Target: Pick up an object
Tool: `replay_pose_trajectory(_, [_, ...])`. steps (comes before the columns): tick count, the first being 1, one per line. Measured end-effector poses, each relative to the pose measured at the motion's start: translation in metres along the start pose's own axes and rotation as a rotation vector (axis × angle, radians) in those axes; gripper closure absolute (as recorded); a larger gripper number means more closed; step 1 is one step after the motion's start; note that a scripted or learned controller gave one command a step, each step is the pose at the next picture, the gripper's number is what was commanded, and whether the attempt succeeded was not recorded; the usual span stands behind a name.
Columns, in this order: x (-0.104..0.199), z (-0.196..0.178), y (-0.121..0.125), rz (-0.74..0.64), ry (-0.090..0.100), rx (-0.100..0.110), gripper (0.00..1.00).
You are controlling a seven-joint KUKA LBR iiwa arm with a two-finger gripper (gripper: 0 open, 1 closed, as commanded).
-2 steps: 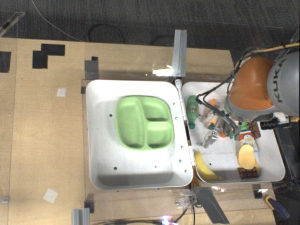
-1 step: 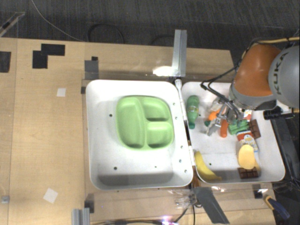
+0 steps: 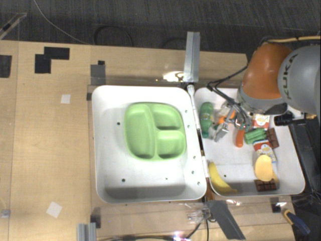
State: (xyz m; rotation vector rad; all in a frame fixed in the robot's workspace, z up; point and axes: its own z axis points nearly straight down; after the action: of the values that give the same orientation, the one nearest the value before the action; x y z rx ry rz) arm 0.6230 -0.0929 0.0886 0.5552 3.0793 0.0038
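the pincer (image 3: 224, 127) hangs low in the right bin (image 3: 296, 185), its grip too blurred to tell. the green bottle (image 3: 206, 115), just to its left, looks the likeliest pick; drop squarely over it, clear of the bin wall. orange carrot (image 3: 240, 137) just right, banana (image 3: 218, 179) below, lemon (image 3: 264, 168) further right; green tray (image 3: 153, 130) well left
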Motion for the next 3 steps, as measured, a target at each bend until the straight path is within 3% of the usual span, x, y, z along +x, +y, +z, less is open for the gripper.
replay_pose_trajectory(1, [0.042, -0.002, -0.011, 0.068, -0.001, 0.0, 0.0])
replay_pose_trajectory(2, [0.037, -0.016, -0.009, 0.064, -0.018, -0.005, 1.0])
replay_pose_trajectory(3, [-0.013, -0.125, 0.005, 0.193, -0.006, 0.0, 1.0])
